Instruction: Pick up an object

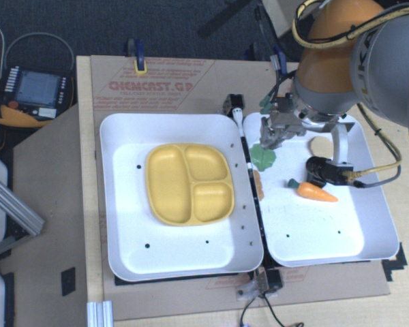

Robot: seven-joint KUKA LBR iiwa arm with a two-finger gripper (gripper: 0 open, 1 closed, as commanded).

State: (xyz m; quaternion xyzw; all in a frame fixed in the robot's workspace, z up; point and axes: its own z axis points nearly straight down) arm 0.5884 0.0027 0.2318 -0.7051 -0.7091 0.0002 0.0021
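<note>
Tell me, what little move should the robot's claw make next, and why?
Probably a short drop straight down toward the green object. The claw hangs just above it at the left edge of the right bin, and nothing shows between its tips. The toy carrot lies farther away, so the green piece looks like the nearer pick.

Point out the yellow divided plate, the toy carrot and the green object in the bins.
yellow divided plate [189, 182], camera view, centre ridge.
toy carrot [316, 193], camera view, orange body.
green object [263, 157], camera view, its middle.

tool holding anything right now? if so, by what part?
Cannot be told. The tool sits just above the green object in the right bin; no grip is visible.
</note>
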